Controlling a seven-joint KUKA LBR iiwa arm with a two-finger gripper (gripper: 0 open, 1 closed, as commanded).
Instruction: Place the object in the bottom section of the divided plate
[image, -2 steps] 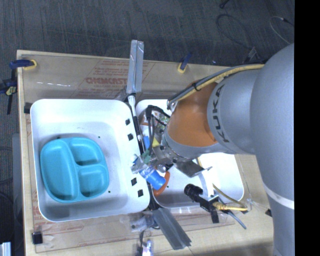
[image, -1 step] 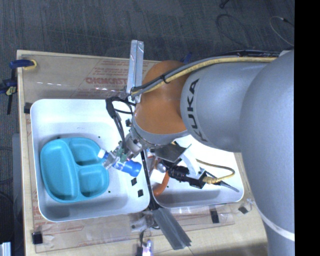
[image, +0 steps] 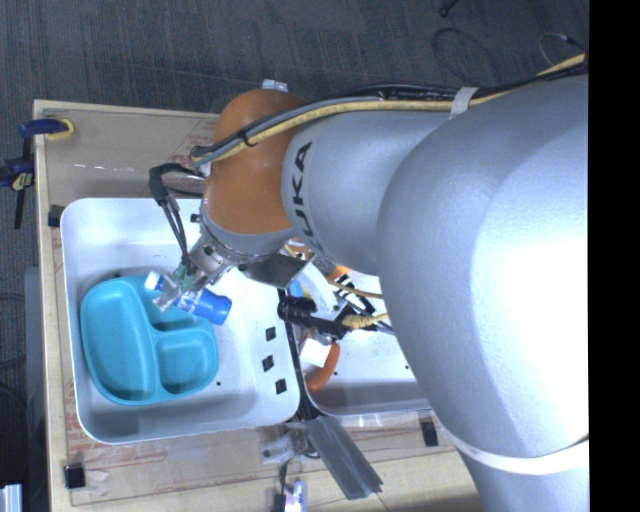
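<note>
The blue bottle (image: 207, 305) sits gripped in the claw (image: 186, 287), just above the plate (image: 120, 345); carrying step, I'd say, next lowering into the bottom section.

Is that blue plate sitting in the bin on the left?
Yes, the blue divided plate lies inside the left white bin, near its lower left corner, with the gripper and a blue object above its upper right rim.

right bin (image: 380, 400) mostly behind arm (image: 450, 230)

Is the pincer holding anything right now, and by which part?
Apparently yes: the pincer grips a small blue cylindrical bottle near its pale cap end, above the turquoise divided plastic plate.
</note>
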